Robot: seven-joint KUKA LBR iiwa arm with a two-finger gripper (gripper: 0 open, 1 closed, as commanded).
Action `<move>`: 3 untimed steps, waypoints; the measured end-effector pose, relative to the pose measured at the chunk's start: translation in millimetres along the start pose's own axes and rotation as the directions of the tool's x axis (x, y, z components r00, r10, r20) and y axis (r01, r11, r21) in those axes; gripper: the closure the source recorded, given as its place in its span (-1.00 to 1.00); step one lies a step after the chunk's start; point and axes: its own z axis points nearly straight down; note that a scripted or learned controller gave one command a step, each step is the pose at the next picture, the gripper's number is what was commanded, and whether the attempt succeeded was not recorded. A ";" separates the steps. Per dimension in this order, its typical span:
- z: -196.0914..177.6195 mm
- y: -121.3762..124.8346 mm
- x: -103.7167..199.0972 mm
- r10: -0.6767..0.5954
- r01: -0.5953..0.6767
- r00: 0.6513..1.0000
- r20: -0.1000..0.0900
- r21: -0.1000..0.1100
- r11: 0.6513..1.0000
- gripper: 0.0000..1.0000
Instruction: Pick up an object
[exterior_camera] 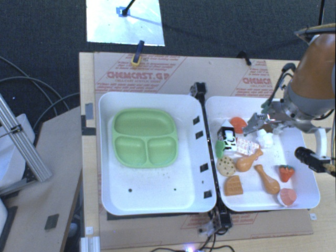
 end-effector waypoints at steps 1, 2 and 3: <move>123.1 83.3 -10.7 -0.003 0.003 1.000 -0.001 -0.010 1.000 -1.00; 121.0 62.2 1.0 -0.002 0.002 1.000 0.001 -0.019 1.000 -1.00; 34.3 -21.8 73.9 -0.006 0.006 1.000 -0.004 0.003 1.000 -1.00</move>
